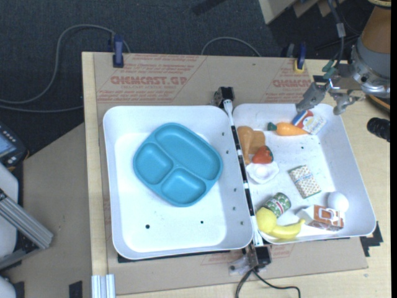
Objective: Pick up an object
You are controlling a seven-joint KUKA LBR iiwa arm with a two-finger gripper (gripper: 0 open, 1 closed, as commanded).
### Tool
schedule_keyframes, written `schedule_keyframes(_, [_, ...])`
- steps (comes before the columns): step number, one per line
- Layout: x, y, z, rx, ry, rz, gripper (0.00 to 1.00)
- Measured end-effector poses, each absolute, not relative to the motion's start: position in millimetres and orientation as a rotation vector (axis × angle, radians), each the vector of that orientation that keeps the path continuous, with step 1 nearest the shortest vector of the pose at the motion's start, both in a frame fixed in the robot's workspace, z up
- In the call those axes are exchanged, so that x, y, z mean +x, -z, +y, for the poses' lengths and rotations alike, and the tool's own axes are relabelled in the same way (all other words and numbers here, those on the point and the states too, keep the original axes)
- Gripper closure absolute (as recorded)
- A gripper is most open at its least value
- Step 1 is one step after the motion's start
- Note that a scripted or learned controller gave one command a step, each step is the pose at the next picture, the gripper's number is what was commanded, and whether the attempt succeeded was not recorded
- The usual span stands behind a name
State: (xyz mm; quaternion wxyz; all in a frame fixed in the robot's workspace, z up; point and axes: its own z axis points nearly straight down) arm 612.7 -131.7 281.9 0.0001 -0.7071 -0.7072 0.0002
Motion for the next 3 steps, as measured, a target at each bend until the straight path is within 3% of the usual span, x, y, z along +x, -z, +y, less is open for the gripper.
schedule_keyframes(1, [652.4, -170, -155, -2.220, -0.005, -2.219, 0.00])
schedule_keyframes(2, [667.0, -101, -134, -2.227, 0.004, -2.225, 0.00])
schedule_keyframes(3, [669.3, -114, -133, -2.228, 0.009, -2.231, 1.00])
